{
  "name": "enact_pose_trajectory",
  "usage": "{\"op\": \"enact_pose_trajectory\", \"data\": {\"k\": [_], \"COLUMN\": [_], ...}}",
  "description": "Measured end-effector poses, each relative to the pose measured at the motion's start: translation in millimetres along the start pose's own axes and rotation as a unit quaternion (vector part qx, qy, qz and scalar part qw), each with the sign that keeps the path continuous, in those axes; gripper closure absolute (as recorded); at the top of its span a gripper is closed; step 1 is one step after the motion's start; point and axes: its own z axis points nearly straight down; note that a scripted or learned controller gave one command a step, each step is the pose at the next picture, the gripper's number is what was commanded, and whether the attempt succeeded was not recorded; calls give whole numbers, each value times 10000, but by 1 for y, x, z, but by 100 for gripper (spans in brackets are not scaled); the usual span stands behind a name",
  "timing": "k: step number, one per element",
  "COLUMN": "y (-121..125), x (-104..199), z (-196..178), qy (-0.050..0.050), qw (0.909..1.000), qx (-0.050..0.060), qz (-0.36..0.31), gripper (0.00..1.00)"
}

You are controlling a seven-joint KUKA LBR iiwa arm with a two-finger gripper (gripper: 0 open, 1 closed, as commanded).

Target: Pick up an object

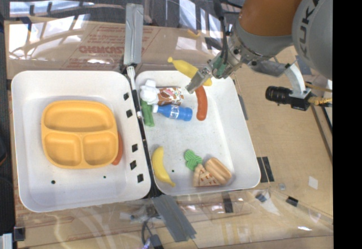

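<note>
- Waffle [211, 172] and banana [161, 166] sit at the right bin's [240, 146] near edge.
- Gripper [196, 84] hangs spread and unladen over the far side, just above the sausage [201, 103].
- Yellow tray [79, 133] fills the left bin [28, 129].

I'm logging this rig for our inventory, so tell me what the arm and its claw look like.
The arm is bulky and rounded, grey with a broad orange band and dark KUKA lettering on the grey shell. It narrows to a small metallic grey claw with slim, pale fingers.
</note>
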Motion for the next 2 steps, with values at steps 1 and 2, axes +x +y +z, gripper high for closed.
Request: {"op": "enact_pose_trajectory", "data": {"k": [1, 2], "y": [9, -11], "x": [53, 13], "z": [64, 130], "qy": [39, 41], "qw": [9981, 9986], "qx": [39, 57], "qz": [-621, -519], "gripper": [100, 100]}}
